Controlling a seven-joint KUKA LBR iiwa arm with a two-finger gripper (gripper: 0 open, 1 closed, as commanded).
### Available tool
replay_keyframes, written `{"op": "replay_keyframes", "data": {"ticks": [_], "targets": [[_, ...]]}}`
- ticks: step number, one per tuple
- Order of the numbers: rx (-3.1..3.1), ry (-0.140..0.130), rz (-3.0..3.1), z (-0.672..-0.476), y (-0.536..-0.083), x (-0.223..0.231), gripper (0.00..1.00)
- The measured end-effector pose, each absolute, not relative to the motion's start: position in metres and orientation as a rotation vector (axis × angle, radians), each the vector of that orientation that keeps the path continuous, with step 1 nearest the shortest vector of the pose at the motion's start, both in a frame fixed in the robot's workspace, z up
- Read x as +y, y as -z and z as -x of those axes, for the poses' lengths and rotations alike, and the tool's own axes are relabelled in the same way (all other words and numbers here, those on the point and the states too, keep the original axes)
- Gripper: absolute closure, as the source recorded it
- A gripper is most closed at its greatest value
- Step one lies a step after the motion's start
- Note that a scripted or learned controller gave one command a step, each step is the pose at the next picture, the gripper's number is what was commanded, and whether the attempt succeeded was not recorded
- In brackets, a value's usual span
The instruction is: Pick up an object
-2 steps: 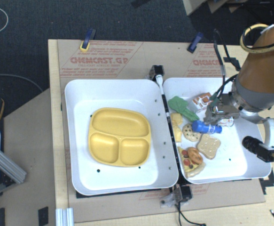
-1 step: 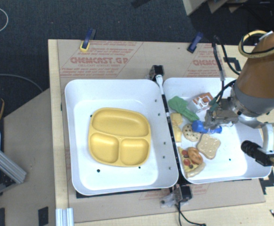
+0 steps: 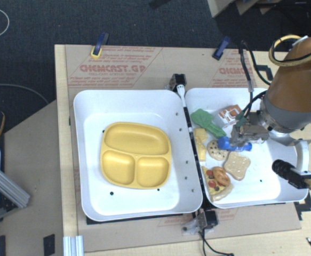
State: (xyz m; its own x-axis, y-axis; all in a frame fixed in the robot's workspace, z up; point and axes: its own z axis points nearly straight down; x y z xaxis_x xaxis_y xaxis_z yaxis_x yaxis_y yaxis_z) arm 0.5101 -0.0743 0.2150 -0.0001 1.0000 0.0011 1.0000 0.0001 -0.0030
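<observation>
The right bin [image 3: 267, 191] holds several toy foods: a green piece [image 3: 206, 121], a red and white packet [image 3: 231, 112], a pale yellow piece [image 3: 200, 139], a chocolate-chip cookie [image 3: 215, 150], a slice of toast [image 3: 237, 166], a pizza slice [image 3: 217, 179] and a small blue piece [image 3: 224, 143]. My gripper [image 3: 240, 140] is low in this bin, just right of the blue piece and above the toast. Its tip is close to the blue piece, and I cannot make out any hold on it.
The left bin [image 3: 86, 116] holds a yellow divided plate [image 3: 136, 154]. The bins meet along a ridge [image 3: 190, 143]. The arm's grey body and orange band [image 3: 296, 84] hang over the right bin's far right side.
</observation>
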Motion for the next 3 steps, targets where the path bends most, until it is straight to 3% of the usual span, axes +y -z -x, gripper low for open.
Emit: {"op": "replay_keyframes", "data": {"ticks": [2, 3], "targets": [[-2.219, -0.002, 2.219, -0.5033, -0.2175, -0.0708, 1.0], [-2.224, 0.002, 2.221, -0.5125, -0.2181, -0.0635, 1.0]]}}
